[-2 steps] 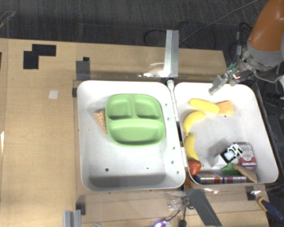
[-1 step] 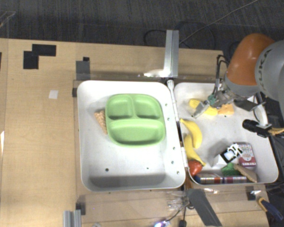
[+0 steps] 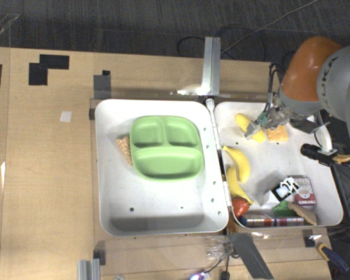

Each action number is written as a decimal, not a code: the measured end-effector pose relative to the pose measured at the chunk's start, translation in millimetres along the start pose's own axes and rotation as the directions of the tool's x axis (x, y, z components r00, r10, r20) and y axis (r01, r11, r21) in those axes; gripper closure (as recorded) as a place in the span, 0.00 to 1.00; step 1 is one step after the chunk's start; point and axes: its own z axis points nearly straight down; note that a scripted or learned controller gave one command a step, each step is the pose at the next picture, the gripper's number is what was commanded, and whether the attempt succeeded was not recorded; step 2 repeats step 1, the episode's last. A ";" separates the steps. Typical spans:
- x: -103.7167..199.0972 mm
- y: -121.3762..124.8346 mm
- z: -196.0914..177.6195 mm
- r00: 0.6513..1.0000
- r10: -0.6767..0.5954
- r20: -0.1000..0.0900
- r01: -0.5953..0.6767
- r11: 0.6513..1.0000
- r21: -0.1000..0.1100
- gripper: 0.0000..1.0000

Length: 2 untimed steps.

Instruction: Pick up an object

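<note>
At the far end of the right bin (image 3: pixel 337 212) lies one small yellow piece (image 3: pixel 242 122), and the hand (image 3: pixel 261 125) is right down beside it, next to one orange block (image 3: pixel 278 133). Whether the hand is spread or pinching, I cannot tell (it is too small and blurred). Nearer in the same bin lie one banana (image 3: pixel 239 174), one red ball (image 3: pixel 240 206), one small red-and-white carton (image 3: pixel 303 191) and a few other bits I can't make out. The left bin (image 3: pixel 108 174) holds one green divided tray (image 3: pixel 165 147), with one tan cracker-like piece (image 3: pixel 123 149) poking out at its left. Two bins sit side by side on the table (image 3: pixel 41 174).
</note>
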 end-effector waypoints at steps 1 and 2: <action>36.3 44.6 -83.5 1.000 0.006 -0.003 -0.006 1.000 0.012 1.00; 36.3 44.6 -83.5 1.000 0.006 -0.003 -0.006 1.000 0.012 1.00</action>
